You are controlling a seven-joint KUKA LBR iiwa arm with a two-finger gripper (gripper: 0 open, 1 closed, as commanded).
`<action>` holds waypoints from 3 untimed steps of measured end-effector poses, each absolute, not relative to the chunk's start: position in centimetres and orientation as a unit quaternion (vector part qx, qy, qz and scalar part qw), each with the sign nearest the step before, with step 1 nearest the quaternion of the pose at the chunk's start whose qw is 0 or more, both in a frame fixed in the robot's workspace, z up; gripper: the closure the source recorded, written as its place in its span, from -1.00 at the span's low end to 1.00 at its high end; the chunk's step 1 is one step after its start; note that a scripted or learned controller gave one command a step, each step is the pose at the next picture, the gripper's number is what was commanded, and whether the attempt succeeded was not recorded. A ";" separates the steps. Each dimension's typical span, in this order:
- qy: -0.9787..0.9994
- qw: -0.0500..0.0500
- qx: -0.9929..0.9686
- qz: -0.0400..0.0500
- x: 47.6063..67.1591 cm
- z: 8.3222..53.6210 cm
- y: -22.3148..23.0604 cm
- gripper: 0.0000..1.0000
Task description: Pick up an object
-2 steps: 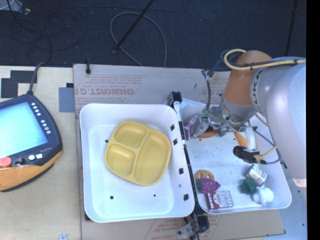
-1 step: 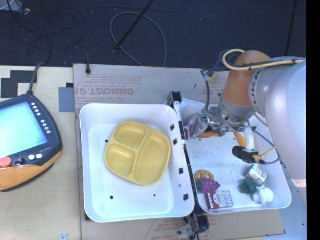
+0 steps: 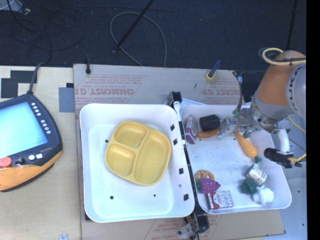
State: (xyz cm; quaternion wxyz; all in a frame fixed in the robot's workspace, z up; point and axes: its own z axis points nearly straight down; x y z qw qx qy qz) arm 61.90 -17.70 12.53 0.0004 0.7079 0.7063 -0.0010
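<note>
My gripper (image 3: 233,127) is low over the upper part of the right bin (image 3: 280,204), reaching in from the right. Just below and to its right lies an orange carrot (image 3: 246,145). To the left of the gripper a black block (image 3: 210,121) rests above a small orange piece (image 3: 207,133). I see nothing held between the fingers. Further down the bin are a small can (image 3: 257,175), a green toy (image 3: 247,186), a white lump (image 3: 264,196), a pretzel (image 3: 204,175), a purple piece (image 3: 209,185) and a red and white card (image 3: 220,199).
A pink packet (image 3: 190,129) lies against the right bin's left wall. The left bin (image 3: 95,194) holds a yellow divided plate (image 3: 138,152). A teach pendant (image 3: 25,134) sits on the bench at the far left. Cables run across the dark floor behind.
</note>
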 end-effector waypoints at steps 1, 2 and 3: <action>0.708 0.000 0.706 0.001 61.1 8.8 -19.8 -1.00; 0.707 -0.002 0.707 -0.001 64.4 11.3 -15.6 -1.00; 0.706 -0.002 0.708 -0.004 64.2 10.2 -9.9 -1.00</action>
